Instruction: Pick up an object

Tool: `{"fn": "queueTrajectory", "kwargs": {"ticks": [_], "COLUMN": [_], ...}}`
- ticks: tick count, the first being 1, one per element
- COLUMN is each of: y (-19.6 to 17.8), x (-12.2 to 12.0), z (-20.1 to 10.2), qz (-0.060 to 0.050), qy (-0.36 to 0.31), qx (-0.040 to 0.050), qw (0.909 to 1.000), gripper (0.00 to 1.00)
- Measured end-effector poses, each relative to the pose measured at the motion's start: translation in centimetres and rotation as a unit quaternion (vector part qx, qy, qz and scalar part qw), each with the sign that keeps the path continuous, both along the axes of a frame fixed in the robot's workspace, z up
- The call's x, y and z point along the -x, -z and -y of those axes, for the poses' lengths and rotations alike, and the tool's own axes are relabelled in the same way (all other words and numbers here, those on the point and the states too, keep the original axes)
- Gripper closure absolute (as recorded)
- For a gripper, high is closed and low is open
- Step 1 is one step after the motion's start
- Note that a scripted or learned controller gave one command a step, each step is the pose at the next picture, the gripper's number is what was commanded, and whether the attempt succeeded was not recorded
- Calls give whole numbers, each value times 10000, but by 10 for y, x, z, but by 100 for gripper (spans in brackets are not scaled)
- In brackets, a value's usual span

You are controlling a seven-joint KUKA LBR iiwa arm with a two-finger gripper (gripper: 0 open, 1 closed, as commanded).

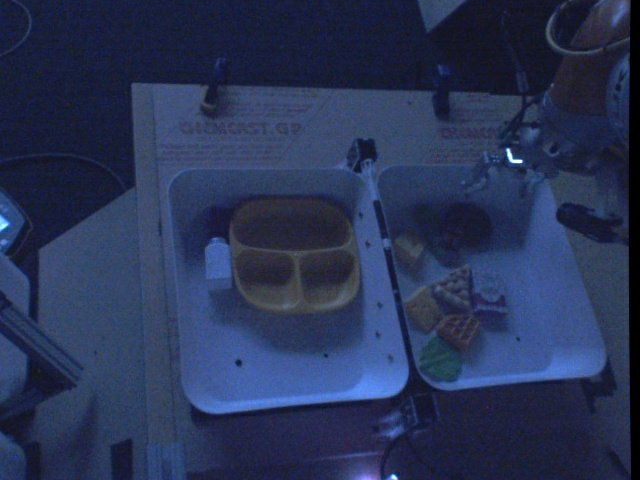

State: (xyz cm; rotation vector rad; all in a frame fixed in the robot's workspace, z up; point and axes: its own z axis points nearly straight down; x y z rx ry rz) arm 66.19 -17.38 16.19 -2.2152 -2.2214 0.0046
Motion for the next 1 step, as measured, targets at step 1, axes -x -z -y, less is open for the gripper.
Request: {"fn": "queueTrajectory", "kwargs": {"ticks": [1], "y": [43], "x": [1], "z": [-2], "qz": [-4], "qy": [0], "qx": [-1], "qw": [10000], "gripper": [0]}}
